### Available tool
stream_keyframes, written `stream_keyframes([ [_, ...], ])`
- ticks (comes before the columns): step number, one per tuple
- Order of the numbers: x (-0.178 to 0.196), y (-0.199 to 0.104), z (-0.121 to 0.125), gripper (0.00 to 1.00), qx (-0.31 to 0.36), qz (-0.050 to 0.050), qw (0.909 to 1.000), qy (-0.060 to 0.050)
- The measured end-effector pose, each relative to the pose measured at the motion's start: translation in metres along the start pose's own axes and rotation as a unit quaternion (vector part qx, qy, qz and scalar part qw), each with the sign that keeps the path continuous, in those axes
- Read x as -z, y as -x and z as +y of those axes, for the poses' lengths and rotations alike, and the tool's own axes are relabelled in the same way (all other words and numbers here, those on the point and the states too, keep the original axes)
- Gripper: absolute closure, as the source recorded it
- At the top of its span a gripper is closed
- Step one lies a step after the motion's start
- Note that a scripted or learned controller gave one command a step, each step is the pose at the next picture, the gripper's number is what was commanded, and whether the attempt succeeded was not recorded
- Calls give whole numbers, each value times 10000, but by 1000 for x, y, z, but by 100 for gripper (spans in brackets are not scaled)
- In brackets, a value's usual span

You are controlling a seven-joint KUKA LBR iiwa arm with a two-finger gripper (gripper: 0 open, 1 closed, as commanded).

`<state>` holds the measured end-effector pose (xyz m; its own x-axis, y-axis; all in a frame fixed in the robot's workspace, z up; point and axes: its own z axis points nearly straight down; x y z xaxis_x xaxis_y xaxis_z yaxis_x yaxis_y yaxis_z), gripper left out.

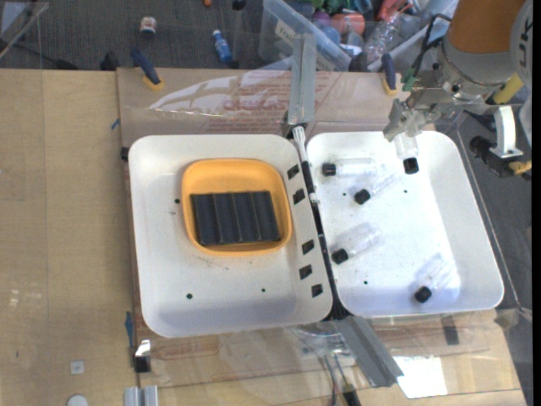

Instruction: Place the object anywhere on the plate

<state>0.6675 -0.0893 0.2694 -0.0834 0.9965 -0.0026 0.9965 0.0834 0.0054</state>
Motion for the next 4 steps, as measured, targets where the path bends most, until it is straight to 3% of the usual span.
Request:
stream_keyframes([
  [2,23,4,0,100,449,-3,9990,2],
  [4,45,10,0,100,1466,-4,9892,8],
])
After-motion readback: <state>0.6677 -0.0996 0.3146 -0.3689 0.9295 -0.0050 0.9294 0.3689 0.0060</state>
